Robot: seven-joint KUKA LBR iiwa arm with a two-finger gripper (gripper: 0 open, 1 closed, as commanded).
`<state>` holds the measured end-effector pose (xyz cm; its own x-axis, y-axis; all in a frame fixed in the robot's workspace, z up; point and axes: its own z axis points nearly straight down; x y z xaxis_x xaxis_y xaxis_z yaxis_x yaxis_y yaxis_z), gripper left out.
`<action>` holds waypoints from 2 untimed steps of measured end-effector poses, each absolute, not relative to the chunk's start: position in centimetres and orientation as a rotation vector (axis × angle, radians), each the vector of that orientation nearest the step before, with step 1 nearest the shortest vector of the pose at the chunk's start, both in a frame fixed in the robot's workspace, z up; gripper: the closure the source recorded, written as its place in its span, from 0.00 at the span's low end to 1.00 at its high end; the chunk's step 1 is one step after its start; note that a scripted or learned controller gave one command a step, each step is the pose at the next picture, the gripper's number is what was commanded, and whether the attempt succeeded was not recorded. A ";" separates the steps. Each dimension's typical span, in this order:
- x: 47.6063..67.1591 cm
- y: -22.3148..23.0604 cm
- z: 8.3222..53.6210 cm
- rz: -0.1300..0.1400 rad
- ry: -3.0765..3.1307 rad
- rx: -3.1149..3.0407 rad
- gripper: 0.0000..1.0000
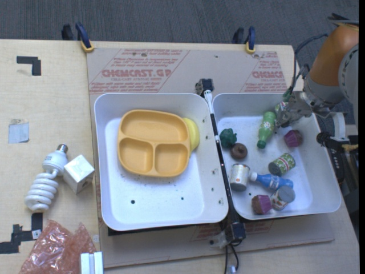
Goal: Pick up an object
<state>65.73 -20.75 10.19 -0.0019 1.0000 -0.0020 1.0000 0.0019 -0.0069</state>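
The right bin [319, 201] holds several small objects. A green bottle [266, 129] lies tilted near the bin's back. My gripper [284, 112] hangs just right of the bottle's top, at the bin's back right corner. A maroon cup [293, 138] sits just below the gripper. Further forward lie a green can [282, 164], a silver can [240, 176], a blue bottle [274, 181], a purple cup [261, 204] and a grey can [284, 196]. Near the left wall are a dark green piece [228, 136] and a brown doughnut [239, 150].
The left bin [165, 210] holds a yellow divided tray [154, 142] with a yellow piece [193, 133] at its right edge. On the bench to the left lie a spiral light bulb [45, 178], a white cube [78, 172] and a red mesh bag [57, 250].
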 end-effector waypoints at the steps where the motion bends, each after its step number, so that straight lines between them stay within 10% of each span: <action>1: 65.7 -20.7 10.2 0.010 -2.222 -2.217 0.00; 2: 65.7 -21.0 11.5 0.016 -2.222 -2.217 1.00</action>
